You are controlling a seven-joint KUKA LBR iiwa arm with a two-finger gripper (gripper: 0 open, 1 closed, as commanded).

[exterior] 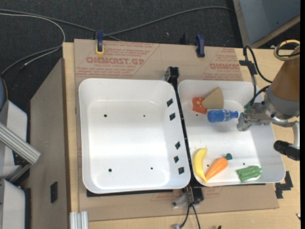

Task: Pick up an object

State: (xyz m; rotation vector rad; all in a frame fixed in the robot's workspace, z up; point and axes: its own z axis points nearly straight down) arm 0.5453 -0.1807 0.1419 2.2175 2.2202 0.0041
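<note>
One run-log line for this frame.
end effector: right bin, beside bottle | grasp: unclear | banana, carrot: untouched

arm (288, 87) cut off at right edge; tool (248, 119) fingers perhaps blurred

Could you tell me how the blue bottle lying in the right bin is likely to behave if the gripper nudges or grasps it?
The blue bottle lies on its side, so a nudge across its rounded body would probably roll it. It looks like smooth plastic, likely light and somewhat slippery. The gripper sits near its cap end, and contact there may just turn it toward the tan wedge.
</note>
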